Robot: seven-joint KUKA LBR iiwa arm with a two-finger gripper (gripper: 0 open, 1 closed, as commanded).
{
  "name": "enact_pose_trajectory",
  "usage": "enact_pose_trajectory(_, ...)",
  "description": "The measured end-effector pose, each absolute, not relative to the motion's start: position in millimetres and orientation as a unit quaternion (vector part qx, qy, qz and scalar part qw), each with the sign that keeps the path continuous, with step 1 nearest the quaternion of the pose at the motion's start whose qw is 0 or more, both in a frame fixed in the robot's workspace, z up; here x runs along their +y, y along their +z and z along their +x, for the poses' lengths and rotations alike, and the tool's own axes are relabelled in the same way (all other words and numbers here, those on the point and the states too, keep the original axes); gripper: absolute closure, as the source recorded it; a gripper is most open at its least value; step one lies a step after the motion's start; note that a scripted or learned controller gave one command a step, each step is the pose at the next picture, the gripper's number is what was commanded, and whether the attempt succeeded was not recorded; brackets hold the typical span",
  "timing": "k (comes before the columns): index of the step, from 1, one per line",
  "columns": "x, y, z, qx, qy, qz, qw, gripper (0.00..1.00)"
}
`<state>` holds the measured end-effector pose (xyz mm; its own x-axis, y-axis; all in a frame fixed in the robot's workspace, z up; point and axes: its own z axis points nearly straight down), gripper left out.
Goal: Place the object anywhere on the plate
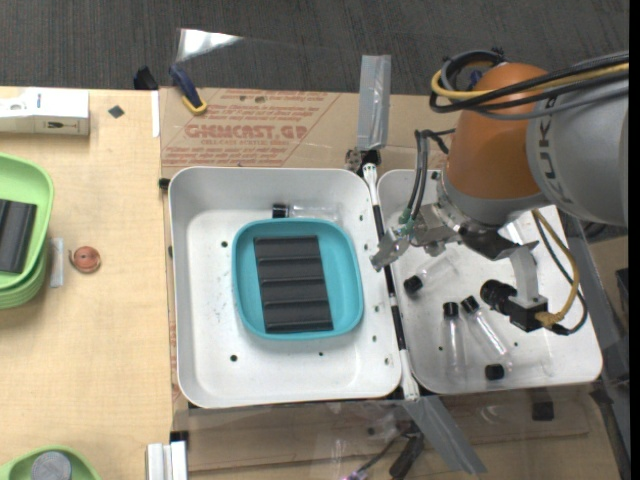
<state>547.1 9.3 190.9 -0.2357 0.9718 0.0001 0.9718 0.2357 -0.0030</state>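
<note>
A: Camera view first, then. We see the gripper (pixel 392 253) at the end of the grey arm (pixel 590 138), low over the seam between the two white bins, at the left edge of the right bin (pixel 570 368). What do we make of it?

B: We cannot tell whether it is spread or pressed together; the wrist and the orange band (pixel 495 143) hide most of it. We see nothing clearly held there.

A: Agreed. Outward from it, what lies in the right bin?

B: We count several small clear vials with black caps (pixel 470 323) scattered on the bin floor, right of the gripper and toward the near side. One black cap (pixel 411 285) lies just beside the gripper's near side, another (pixel 494 372) close to the near rim. These look like the objects to be moved, and all of them rest in the right bin, apart from the plate.

A: And to the left?

B: We see the left bin (pixel 200 298) with a teal plate (pixel 345 268) lying flat in its middle. A black ribbed tray (pixel 292 283) sits on the plate. One more vial (pixel 295 211) lies on the bin floor just beyond the plate's far edge, not touching it as far as we can tell.

A: Farther out?

B: Flat cardboard (pixel 250 128) lies beyond the bins, and a green dish (pixel 30 183) sits at the far left of the bench.
</note>
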Motion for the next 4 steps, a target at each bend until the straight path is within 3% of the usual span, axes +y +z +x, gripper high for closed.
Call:
enact_pose_trajectory(1,7,199,547.8,-0.784,0.0017,-0.621,0.001,1.0)
enact_pose_trajectory(2,41,190,522.0,-0.844,0.0014,-0.537,0.001,1.0)
enact_pose_trajectory(3,41,190,522.1,-0.844,0.0014,-0.537,0.001,0.0)
enact_pose_trajectory(4,39,199,523.0,-0.842,0.0019,-0.54,0.001,1.0)
